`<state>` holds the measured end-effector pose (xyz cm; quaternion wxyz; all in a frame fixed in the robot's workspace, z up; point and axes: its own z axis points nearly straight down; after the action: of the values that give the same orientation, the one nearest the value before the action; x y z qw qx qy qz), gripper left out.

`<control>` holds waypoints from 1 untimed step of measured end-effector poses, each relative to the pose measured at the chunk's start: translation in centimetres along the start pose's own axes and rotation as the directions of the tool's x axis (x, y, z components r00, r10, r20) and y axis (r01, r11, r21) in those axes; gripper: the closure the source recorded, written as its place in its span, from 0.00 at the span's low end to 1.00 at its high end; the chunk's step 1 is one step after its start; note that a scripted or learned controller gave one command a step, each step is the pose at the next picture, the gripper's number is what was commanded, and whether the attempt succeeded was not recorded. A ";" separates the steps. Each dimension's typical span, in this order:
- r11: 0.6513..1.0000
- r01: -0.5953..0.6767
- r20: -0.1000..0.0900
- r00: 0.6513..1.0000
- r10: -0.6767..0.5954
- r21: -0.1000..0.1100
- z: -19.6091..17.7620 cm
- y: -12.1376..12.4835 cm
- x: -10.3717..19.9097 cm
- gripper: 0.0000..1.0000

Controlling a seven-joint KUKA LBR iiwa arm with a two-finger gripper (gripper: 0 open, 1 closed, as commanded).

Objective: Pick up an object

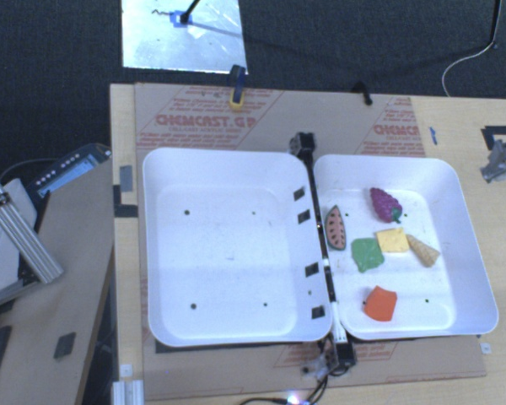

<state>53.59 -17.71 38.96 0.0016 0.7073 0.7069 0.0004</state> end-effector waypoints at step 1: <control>1.000 0.002 0.001 1.000 -0.002 -0.002 0.6 2.7 -1.4 1.00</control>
<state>56.28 -19.14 38.32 0.0027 0.7067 0.7075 0.0005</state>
